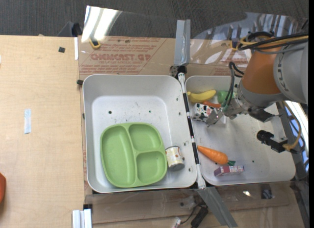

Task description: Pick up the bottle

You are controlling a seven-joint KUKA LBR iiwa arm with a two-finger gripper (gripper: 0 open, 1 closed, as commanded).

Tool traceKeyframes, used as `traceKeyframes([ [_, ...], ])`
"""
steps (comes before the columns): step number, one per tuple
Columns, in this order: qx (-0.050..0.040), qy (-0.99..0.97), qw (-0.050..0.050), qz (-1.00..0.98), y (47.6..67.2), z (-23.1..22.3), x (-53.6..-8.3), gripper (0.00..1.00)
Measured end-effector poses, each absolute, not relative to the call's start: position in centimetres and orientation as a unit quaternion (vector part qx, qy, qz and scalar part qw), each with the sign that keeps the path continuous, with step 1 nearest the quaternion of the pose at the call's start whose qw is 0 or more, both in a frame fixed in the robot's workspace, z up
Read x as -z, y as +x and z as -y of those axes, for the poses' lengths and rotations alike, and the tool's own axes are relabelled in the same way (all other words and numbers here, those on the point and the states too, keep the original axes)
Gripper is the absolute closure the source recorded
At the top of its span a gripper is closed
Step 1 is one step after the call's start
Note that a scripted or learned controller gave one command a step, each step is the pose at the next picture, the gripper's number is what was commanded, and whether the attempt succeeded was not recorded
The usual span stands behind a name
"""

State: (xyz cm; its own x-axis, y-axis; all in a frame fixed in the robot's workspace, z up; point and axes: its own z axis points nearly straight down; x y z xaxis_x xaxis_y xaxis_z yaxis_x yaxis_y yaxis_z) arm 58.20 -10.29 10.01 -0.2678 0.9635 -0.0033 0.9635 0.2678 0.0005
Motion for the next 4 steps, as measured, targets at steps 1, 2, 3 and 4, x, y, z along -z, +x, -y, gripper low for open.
traceKeyframes([
  [1, 0.0149, 0.711, -0.015, -0.703, 63.6, 11.0, -9.1, 0.00],
  [2, 0.0008, 0.709, -0.001, -0.705, 54.3, 11.6, -9.1, 0.00],
  [3, 0.0012, 0.691, 0.001, -0.722, 65.9, 5.6, -19.1, 0.00],
  [4, 0.0018, 0.634, -0.001, -0.773, 58.2, -0.8, -19.0, 0.00],
])
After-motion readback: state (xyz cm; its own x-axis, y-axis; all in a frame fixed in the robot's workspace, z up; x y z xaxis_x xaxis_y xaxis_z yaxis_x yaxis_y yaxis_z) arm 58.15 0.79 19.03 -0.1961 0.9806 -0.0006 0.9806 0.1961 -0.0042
